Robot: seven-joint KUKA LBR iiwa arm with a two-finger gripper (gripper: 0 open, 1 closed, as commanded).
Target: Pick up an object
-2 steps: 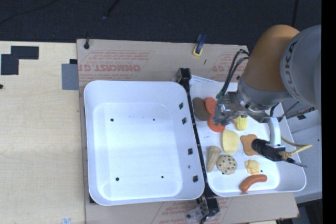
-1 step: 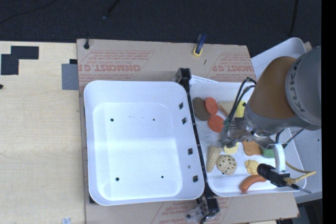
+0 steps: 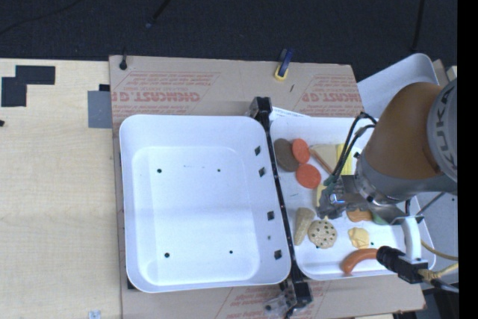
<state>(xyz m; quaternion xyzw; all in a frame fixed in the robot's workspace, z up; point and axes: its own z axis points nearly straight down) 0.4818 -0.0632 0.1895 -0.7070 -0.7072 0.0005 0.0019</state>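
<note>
Objects lie jumbled in the right bin (image 3: 314, 270): two orange-red discs (image 3: 308, 175), one brown disc (image 3: 284, 155), one speckled cookie (image 3: 323, 234), one orange sausage (image 3: 357, 259). Left bin (image 3: 194, 202) sits alongside. From here the arm (image 3: 403, 142) overhangs the right bin; gripper (image 3: 332, 199) low among them, whether it grips anything I can't tell.

The left bin (image 3: 196, 199) offers open floor; the right bin (image 3: 407, 244) is crowded with food pieces under the arm (image 3: 407, 142).

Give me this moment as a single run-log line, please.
arm: over right bin | gripper: low among toy foods, beside cookie | grasp: none visible | left bin: untouched
</note>
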